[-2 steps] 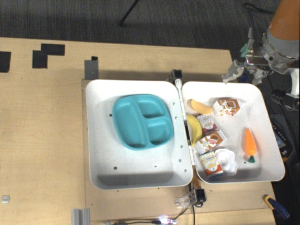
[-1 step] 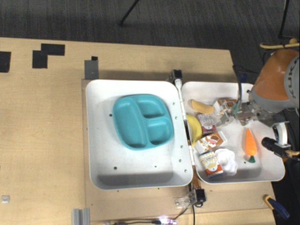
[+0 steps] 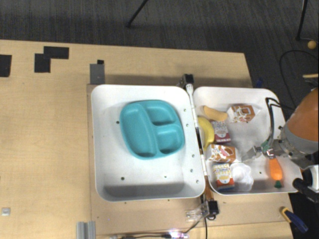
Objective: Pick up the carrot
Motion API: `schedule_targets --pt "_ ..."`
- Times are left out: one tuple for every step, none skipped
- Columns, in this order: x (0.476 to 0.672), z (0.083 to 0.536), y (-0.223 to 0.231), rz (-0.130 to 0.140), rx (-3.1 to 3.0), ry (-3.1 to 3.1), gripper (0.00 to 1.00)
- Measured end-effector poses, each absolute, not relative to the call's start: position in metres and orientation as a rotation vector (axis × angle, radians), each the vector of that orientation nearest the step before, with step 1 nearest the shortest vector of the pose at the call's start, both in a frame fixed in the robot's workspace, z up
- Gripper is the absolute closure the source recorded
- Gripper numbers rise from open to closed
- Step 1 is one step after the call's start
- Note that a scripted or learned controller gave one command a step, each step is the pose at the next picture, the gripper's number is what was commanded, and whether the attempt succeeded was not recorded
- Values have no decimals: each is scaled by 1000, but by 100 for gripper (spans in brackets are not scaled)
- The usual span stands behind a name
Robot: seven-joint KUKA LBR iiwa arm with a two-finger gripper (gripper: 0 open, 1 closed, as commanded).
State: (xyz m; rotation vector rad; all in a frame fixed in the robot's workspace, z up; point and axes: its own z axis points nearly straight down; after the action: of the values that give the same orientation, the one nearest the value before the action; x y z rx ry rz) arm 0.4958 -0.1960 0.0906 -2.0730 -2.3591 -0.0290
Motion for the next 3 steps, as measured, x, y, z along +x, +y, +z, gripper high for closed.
schedule_targets --pt "492 87 -200 -15 -1607 -2702 0" --pt "494 87 -197 -24 -1778 -2595 0" --pt "497 89 -193 -36 -2066 -2370 0"
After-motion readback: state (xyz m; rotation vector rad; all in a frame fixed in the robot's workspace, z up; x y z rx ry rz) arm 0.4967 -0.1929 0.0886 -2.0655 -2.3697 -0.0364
